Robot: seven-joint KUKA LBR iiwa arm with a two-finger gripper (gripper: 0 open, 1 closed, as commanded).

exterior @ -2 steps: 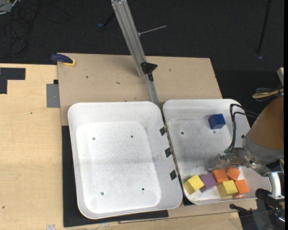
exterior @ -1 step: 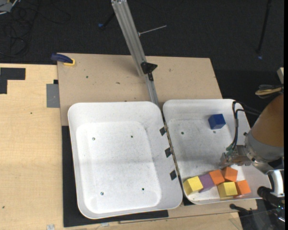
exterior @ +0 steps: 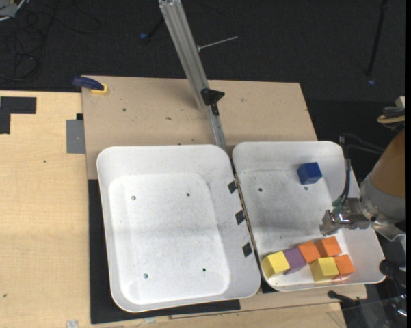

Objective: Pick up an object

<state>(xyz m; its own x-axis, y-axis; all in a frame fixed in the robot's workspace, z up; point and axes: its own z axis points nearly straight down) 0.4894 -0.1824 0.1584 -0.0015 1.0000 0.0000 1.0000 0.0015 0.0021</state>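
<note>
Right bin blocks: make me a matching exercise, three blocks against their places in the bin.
Blocks:
1. blue block
2. purple block
3. leftmost yellow block

Places:
A. between a yellow and an orange block, near edge of the right bin
B. alone, toward the far side
C. left end of the cluster at the near edge

Pairs: 1-B, 2-A, 3-C
</note>
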